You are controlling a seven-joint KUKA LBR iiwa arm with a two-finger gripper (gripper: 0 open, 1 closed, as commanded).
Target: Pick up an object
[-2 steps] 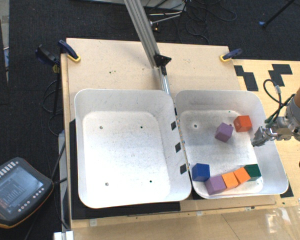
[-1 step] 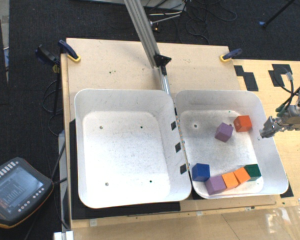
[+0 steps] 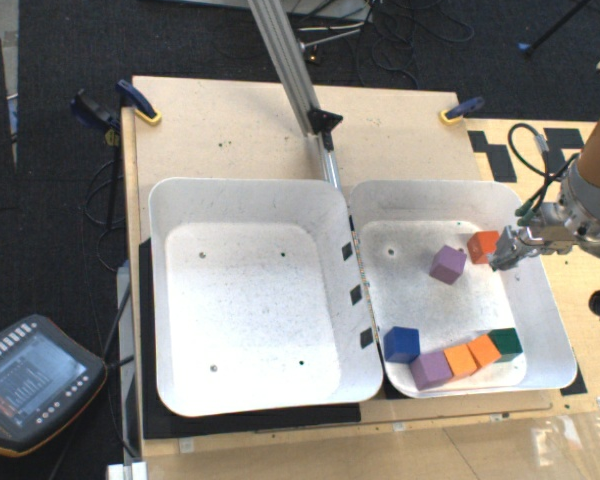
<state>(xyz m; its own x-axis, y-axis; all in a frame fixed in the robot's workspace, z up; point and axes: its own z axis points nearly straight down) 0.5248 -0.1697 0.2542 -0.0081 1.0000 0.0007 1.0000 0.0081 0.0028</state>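
Nothing readable anywhere on show. The pendant (image 3: 30, 383) at lower left has a lit screen with rows of lines, but they are too small and blurred to make out. Black-and-white marker patches sit on the worktop (image 3: 240, 128) at its right edge and along the seam between the bins (image 3: 355, 268); they carry patterns, not letters or numbers. The blocks bear no labels.

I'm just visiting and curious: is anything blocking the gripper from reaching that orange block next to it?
Nothing visible stands between them. The gripper is already right beside the orange block in the right bin. The closest other thing, a purple block, lies on the block's far side, away from the gripper.
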